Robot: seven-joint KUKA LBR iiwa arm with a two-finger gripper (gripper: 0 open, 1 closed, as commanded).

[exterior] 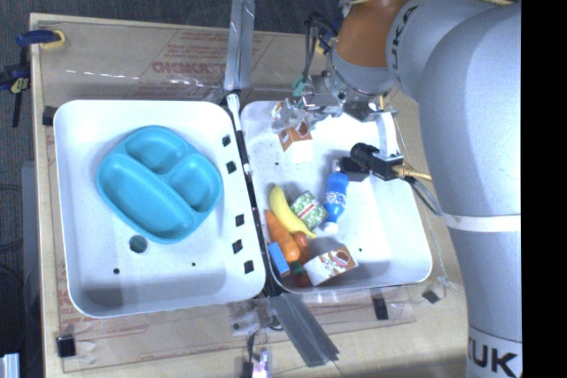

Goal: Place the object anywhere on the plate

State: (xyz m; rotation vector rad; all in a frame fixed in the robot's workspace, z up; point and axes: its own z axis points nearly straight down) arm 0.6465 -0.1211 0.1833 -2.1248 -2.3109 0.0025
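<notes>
The blue divided plate [159,181] lies in the left bin [80,279], toward its upper left. My gripper [297,109] hangs over the far left corner of the right bin [403,257]. A small brown and white carton [295,134] sits directly under its tip, touching it or very close. Whether the carton is gripped is hidden by the wrist.
The near half of the right bin holds a banana [281,206], a carrot [285,239], a green can [307,209], a blue bottle [336,195], a blue block [278,258] and a white carton [330,264]. A small dark round piece [137,244] lies in the left bin below the plate.
</notes>
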